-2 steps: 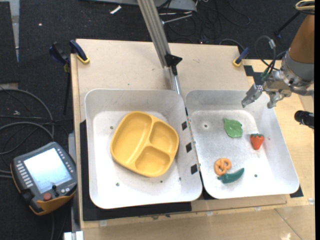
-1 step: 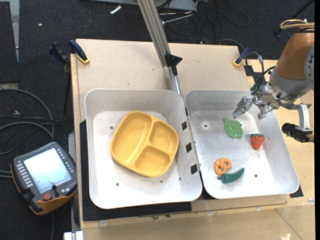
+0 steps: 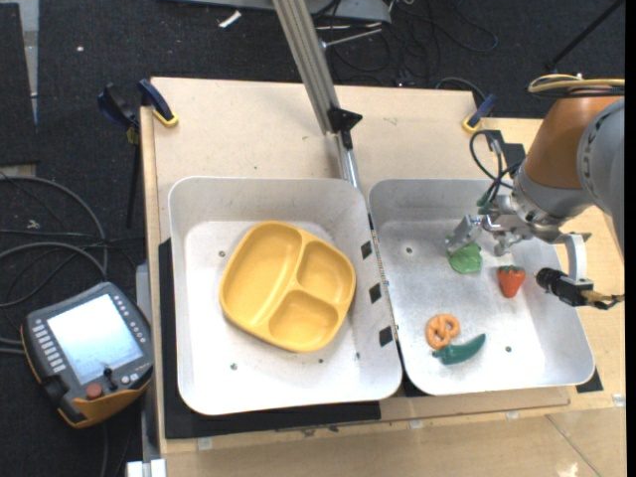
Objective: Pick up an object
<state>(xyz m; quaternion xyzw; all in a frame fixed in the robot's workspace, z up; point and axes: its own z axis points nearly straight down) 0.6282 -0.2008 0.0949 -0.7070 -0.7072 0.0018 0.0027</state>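
Observation:
In the right bin [image 3: 556, 361] lie a flat green toy [image 3: 464, 259], a red strawberry [image 3: 511, 281], an orange pretzel [image 3: 442, 328] and a dark green pepper [image 3: 460, 349]. My gripper [image 3: 481, 239] hangs over the bin's back part, just above and right of the green toy. Its fingers are open, one by the toy's top edge and the other toward the strawberry. Nothing is between them.
The left bin [image 3: 199, 217] holds a yellow divided plate [image 3: 288, 284]. A slanted metal pole [image 3: 313, 63] rises behind the wall where the two bins meet. A teach pendant [image 3: 87, 351] lies to the left of the bench. The grey arm [image 3: 581, 157] comes in from the right.

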